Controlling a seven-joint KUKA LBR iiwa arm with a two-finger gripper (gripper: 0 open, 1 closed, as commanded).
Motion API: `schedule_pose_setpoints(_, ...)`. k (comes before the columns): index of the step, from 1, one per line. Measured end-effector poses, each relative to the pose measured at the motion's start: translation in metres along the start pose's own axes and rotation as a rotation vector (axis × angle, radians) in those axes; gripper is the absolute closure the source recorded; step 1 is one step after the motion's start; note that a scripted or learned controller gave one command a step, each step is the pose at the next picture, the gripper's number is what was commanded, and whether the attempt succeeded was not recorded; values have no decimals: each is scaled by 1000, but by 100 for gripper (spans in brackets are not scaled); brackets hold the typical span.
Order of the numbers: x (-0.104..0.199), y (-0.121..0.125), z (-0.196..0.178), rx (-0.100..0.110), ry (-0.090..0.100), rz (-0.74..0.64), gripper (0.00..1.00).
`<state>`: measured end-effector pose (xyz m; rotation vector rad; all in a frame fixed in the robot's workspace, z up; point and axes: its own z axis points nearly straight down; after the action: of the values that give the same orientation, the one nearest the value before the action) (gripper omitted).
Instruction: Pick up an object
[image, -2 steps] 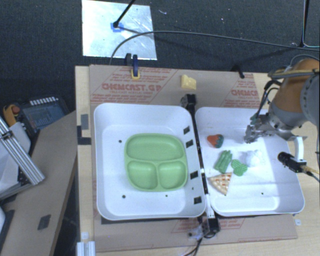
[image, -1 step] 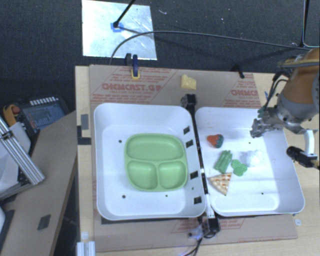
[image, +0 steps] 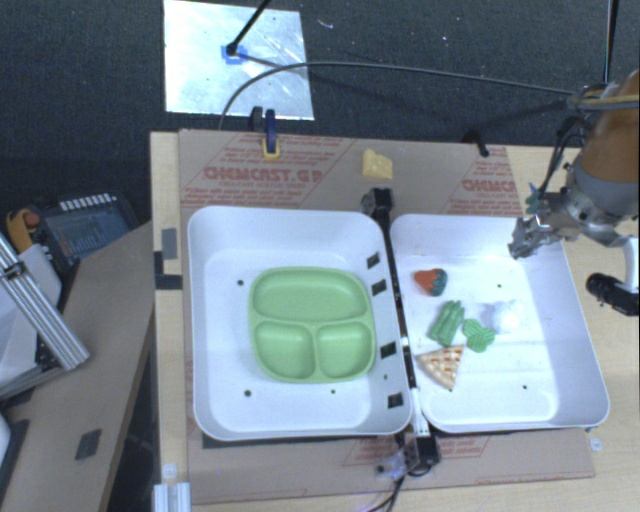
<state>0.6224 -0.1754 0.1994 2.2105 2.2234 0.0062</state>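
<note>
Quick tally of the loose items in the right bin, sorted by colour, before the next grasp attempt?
Green: 2, a long piece and a smaller piece
Red with a dark end: 1
Tan pizza slice: 1
Whitish, too pale to identify: 1
Total: 5

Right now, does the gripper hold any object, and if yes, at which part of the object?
Nothing is held. The gripper hovers over the right bin's far right corner, apart from the toy food pieces lying in the bin's left half.
</note>
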Motion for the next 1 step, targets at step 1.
schedule_pose_setpoints(1, 0, 2, -37, 1, 0, 0, 100)
